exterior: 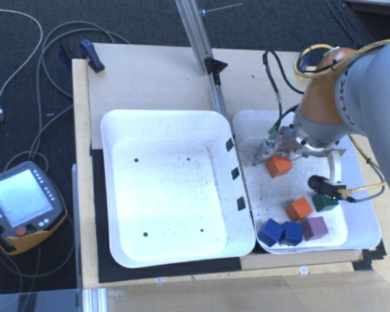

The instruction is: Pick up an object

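Two bins on the bench: left bin [117, 174], right bin [364, 233]. Six blocks sit in the right one. Gripper [277, 149] is low over the upper part of the right bin, wrist almost directly above it. An orange cube [279, 166] lies just below and beside the tool in this view, close to touching; whether it sits between the fingers cannot be read, since the wrist hides most of the mechanism. Jaw state: cannot tell.

Other blocks cluster near the front edge: second orange cube [299, 208], green block [325, 203], purple block [316, 227], two blue blocks [281, 232] touching each other.

Judged step: closing in on the upper orange cube, the likeliest target as it stands apart from the rest. To do this well, centre the jaws over the cube, align them with two flat faces, go down close to the bin floor before closing, then lift straight up. Cube appears rotated to the bin walls, so a wrist turn may be needed. Risk: a fingertip lands on top and pushes it aside.
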Controlling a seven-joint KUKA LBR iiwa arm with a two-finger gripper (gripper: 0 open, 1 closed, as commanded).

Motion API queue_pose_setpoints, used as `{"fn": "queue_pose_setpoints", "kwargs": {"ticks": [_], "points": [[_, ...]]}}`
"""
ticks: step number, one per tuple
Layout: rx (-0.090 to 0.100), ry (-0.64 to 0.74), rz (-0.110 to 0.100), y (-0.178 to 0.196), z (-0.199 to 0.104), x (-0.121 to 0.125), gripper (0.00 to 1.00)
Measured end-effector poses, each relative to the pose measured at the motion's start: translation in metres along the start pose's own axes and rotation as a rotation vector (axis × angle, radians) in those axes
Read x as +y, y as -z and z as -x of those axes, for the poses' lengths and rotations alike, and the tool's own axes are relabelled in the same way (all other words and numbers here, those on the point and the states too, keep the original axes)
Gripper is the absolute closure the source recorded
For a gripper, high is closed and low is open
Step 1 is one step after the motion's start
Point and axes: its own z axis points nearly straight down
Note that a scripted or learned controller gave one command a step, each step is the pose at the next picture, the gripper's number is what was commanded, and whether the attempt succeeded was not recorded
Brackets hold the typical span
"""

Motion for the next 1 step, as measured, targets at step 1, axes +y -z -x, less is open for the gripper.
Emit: {"fn": "queue_pose_setpoints", "kwargs": {"ticks": [1], "points": [[0.0,-0.002,-0.001,0.0108,0.0014,-0.0012,1.0]]}}
